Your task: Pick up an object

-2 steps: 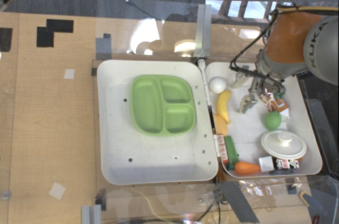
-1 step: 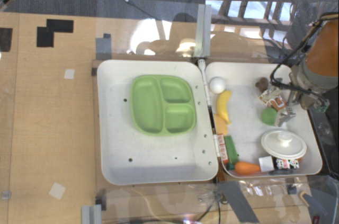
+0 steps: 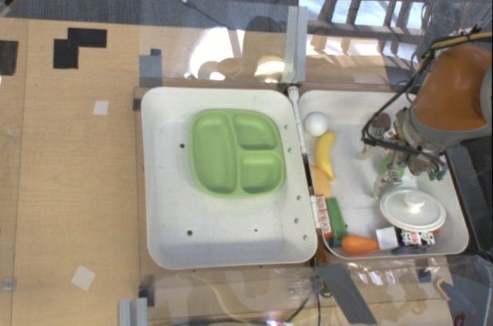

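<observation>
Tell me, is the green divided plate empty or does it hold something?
Empty: the green plate in the left bin shows only bare green in all three compartments.

A white ball [image 3: 316, 123] and a curved yellow banana [image 3: 326, 153] lie by the right bin's left wall; a white lidded bowl [image 3: 413, 210] and an orange carrot [image 3: 359, 244] lie near its front edge

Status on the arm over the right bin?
Gripper low in right bin, finger state unclear. Nothing visibly held. White lid just below it; banana, white ball, carrot lie along the left wall.
</observation>
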You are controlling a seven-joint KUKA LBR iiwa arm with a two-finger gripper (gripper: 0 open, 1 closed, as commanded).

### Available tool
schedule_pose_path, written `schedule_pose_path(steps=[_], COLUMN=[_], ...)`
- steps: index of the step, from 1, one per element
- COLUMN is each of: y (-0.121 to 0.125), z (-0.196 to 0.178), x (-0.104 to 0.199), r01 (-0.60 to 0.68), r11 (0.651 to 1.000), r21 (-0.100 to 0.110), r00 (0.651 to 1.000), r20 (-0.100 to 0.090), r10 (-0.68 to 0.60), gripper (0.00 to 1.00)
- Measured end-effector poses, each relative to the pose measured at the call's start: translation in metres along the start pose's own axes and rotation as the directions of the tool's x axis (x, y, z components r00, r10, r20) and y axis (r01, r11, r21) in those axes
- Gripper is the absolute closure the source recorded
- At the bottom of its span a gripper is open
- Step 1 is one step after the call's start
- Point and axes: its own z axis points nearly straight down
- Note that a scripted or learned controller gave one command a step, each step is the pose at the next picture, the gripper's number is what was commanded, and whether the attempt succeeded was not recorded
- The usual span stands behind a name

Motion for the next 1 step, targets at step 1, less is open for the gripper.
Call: schedule_pose_path(steps=[1], y=[0.0735], z=[-0.0031], x=[-0.0996], r01=[-0.162], r11=[0.987], r21=[-0.004], r00=[0.987], r20=[-0.011], r10=[0.162], gripper=[0.00])
